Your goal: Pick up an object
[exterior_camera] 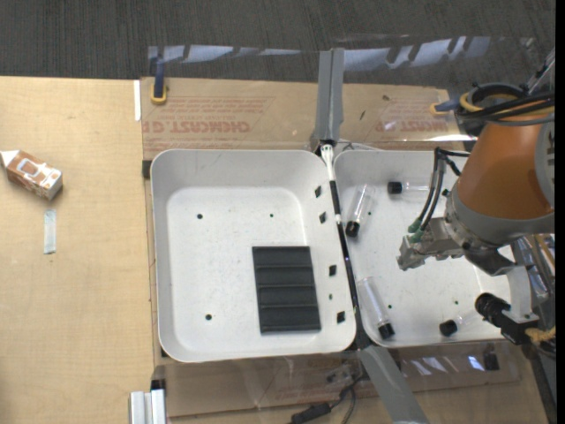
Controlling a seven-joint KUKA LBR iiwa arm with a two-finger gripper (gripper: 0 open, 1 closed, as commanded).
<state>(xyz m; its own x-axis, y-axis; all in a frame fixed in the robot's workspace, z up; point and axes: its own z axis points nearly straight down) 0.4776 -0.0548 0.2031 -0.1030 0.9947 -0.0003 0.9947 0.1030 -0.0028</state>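
Two clear tubes are lying in the right bin. The gripper is hanging mid-bin, grip state unreadable. The nearer tube is sitting at its 7 o'clock, well apart, long axis running 11 to 5. The other tube is at 10 o'clock.

Left bin: open floor all round black ribbed block.
Right bin: two clear tubes along divider, small black caps scattered, arm overhanging right side.
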